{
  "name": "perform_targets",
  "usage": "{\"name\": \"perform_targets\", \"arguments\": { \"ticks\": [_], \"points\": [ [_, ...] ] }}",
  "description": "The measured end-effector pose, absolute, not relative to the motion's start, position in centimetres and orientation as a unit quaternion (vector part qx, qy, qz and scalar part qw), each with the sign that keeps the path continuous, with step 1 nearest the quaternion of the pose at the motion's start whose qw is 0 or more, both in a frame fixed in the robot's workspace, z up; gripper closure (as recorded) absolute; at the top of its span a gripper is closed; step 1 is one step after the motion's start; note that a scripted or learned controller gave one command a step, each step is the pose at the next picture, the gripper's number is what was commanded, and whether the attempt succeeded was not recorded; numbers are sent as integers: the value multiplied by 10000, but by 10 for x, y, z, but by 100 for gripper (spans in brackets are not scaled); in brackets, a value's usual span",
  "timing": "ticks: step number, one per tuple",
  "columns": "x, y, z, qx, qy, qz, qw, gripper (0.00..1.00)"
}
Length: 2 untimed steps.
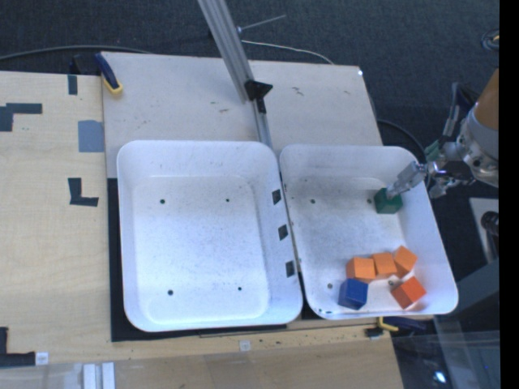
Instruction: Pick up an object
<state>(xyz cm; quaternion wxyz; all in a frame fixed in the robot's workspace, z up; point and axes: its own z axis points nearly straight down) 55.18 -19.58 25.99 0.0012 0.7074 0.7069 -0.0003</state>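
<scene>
Bench (pixel 203 96) across the middle of the frame, pale and scuffed, bearing two shallow white bins side by side. Left bin (pixel 130 217) at centre, speckled with dark flecks. Right bin (pixel 434 241) at centre right, holding every loose piece.

Arm (pixel 486 128) at the right edge, grey with an orange band, reaching leftward over the right bin's far rim. Gripper (pixel 403 186) low over the upper right part of that bin, tip right at a small green block (pixel 388 203). Grasping, released or clenched: cannot tell from this slant.

Cluster of cubes at the lower right of the same bin: blue cube (pixel 353 293) lowest and leftmost, three orange cubes (pixel 383 264) in a row just above it, touching or nearly so, red-orange cube (pixel 409 292) beside the bin's right wall.

Green block well apart from that cluster, alone on bare bin floor, hence the easiest target. Likely light, rigid and smooth-faced, so little risk of crushing but some of slipping or skidding sideways if nudged. Best taken across two opposite flat faces, squarely, at mid-height rather than at a corner.
</scene>
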Motion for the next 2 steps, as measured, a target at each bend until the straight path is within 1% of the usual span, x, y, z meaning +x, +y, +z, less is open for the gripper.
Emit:
{"name": "perform_targets", "arguments": {
  "ticks": [1, 2],
  "points": [
    [546, -156, 106, 7066, 7076, -25, -45, 0],
    [601, -185, 122, 7062, 7080, 4, 19, 0]
  ]
}}
